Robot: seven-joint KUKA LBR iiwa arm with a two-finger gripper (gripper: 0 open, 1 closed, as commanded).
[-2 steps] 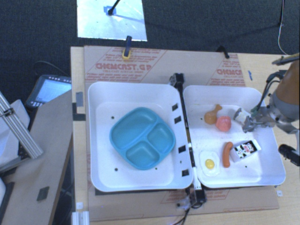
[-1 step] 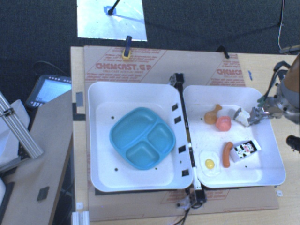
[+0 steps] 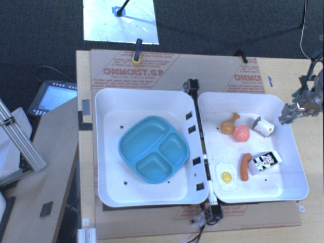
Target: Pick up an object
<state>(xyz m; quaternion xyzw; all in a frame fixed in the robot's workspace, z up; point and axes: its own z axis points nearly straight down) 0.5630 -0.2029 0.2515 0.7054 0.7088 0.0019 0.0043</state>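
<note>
The right bin holds several small toy foods: an orange drumstick, a pink lump, a white and grey cylinder, a red sausage, a black and white carton and a fried egg. My gripper hangs at the right bin's far right rim, to the right of the cylinder and above it. Nothing shows between its tips.
The left bin holds a blue divided plate. A black clip strip runs between the bins. Both bins rest on a cardboard sheet. A tablet lies off the bench at the left.
</note>
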